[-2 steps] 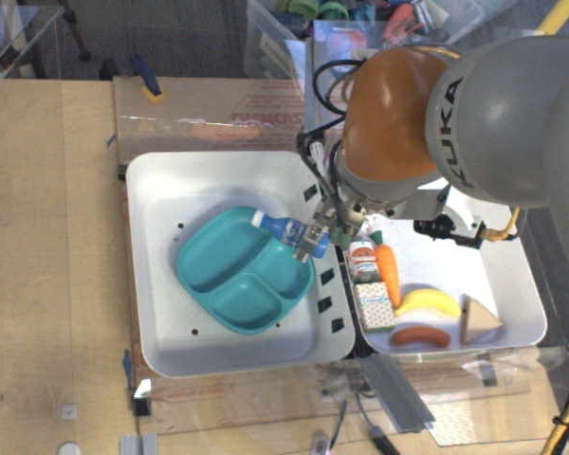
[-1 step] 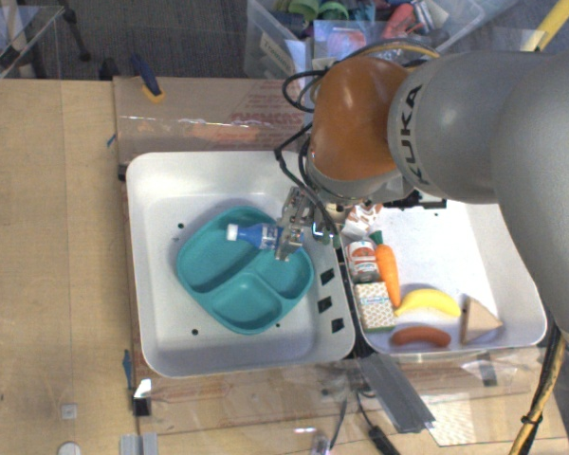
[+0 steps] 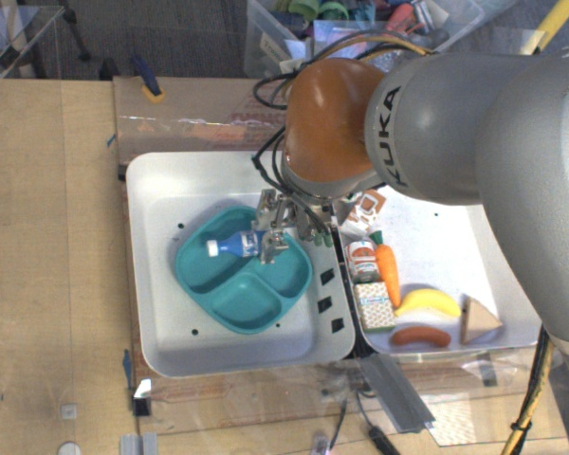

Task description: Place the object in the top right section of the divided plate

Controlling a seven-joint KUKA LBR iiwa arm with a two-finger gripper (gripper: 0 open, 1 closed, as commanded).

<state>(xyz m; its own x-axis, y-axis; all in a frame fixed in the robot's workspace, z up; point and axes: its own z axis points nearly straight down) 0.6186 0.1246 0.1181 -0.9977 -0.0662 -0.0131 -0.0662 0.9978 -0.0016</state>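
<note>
A small blue bottle (image 3: 229, 245) was seen clamped in the gripper (image 3: 262, 245) over the teal divided plate (image 3: 218, 278), evidently for placing in a section.

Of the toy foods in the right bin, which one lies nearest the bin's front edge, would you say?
The red sausage, lying lengthwise just below the yellow banana; the carrot sits further back.

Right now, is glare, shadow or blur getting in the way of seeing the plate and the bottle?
Camera view: light is even, with no strong glare on the teal divided plate; the small blue bottle reads fairly sharp; the hand is cluttered and soft under the arm's shadow; the near arm body looks large and slightly blurred.
</note>
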